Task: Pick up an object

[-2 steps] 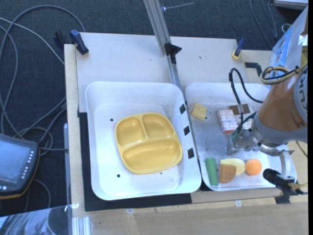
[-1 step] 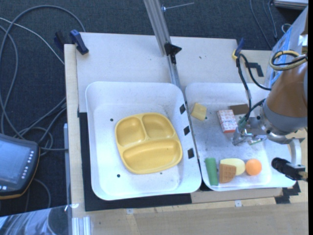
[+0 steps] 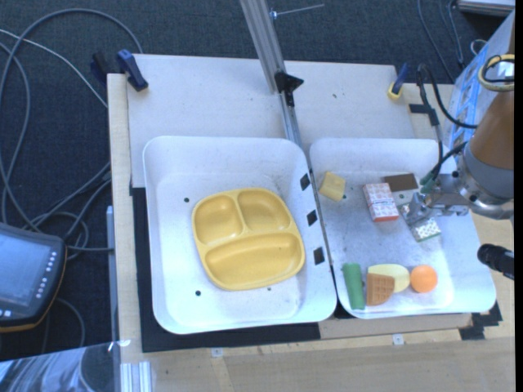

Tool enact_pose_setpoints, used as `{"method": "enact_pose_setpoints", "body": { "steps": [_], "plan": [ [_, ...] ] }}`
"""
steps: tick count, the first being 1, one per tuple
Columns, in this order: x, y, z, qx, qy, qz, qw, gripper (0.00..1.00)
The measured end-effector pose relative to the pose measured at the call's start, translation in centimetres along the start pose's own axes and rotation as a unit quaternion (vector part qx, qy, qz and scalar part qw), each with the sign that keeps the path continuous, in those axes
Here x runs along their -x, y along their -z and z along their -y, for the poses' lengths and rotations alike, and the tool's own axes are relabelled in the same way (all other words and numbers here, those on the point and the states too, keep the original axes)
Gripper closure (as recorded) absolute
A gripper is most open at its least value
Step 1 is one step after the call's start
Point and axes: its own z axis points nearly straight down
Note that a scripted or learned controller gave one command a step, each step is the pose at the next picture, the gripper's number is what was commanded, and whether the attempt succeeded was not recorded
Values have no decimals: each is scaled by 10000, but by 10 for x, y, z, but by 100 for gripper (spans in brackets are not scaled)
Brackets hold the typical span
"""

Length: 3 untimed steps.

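My gripper (image 3: 418, 212) hangs low over the right bin (image 3: 458, 300), near its right side. Just below it lies a small speckled grey block (image 3: 426, 230), which looks to be resting on the bin floor. A red-and-white box (image 3: 381, 202) lies just left of the gripper, and a brown block (image 3: 400, 183) sits behind that box. A yellow cube (image 3: 332, 186) is near the bin's left wall. Along the front lie a green cylinder (image 3: 352, 285), a waffle-like wedge (image 3: 379, 289), a pale yellow piece (image 3: 395, 275) and an orange ball (image 3: 423, 278).
The left bin (image 3: 163, 243) holds a yellow divided plate (image 3: 248, 238). A slanted metal pole (image 3: 265, 31) rises from the divider between the bins. Blue clamps (image 3: 131, 68) sit at the bench's back corners. Cables and a tablet (image 3: 24, 276) lie off to the left.
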Motion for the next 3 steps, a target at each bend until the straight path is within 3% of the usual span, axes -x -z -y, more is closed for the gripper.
{"method": "enact_pose_setpoints", "body": {
  "steps": [1,3],
  "plan": [
    [0,15,-1,-18,3,-7,10000,100],
    [-108,17,-24,-27,38,-27,10000,100]
  ]
}}
